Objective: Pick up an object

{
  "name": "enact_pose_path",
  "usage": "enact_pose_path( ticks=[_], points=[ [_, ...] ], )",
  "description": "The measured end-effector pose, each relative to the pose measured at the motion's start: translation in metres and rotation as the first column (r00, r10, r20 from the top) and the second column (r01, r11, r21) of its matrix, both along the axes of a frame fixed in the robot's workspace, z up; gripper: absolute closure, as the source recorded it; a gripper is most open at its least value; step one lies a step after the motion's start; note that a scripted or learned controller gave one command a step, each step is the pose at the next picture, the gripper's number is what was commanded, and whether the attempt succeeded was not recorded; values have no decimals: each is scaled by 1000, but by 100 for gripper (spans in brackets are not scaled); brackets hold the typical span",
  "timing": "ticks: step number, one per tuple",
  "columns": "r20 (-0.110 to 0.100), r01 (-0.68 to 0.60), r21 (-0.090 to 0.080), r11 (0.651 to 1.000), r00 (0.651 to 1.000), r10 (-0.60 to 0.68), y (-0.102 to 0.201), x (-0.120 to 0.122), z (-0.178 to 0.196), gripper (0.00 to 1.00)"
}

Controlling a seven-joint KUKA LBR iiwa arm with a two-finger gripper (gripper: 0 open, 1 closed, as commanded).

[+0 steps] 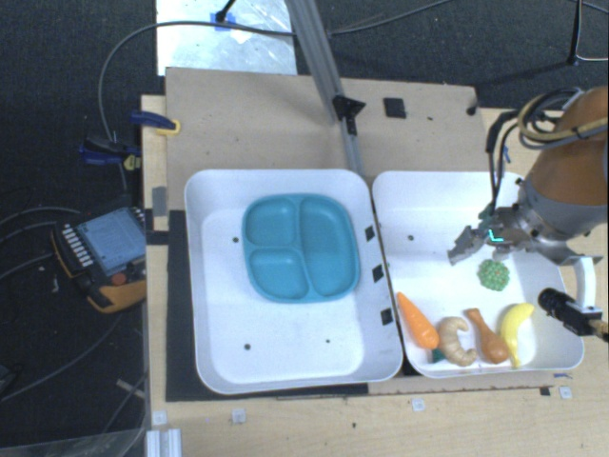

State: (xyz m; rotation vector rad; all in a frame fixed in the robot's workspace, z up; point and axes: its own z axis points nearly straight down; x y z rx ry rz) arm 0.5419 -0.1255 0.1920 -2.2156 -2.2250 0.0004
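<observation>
The bench carried two shallow white bins side by side, the left bin and the right bin meeting at a shared edge near the middle of the view. The grey arm with its orange band reached in from the right over the right bin. In the left bin a blue divided plate lay flat toward the back, well apart from everything else. The gripper hung above the middle of the right bin, pointing left, with nothing between its fingers; whether they stood wide or narrow could not be told. Just beside it, toward the front, sat a green leafy ball. Along the front wall of the right bin lay a row of toy foods: an orange carrot at the left, then a tan curled piece, a brown drumstick touching it, and a yellow banana at the right.
</observation>
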Motion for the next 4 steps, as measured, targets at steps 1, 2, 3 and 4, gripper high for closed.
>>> enact_pose_path(
  ticks=[1, 2, 3, 4],
  points=[
    [3, 0, 0, 1000, 1000, 0, 0, 1, 1, 0],
    [0, 3, -1, 1000, 1000, -3, -2, 3, -61, 0],
    [6, 4, -1, 1000, 1000, -4, -2, 5, -107, 0],
    [14, 3, -3, 1000, 1000, -3, -2, 7, -92, 100]
  ],
)
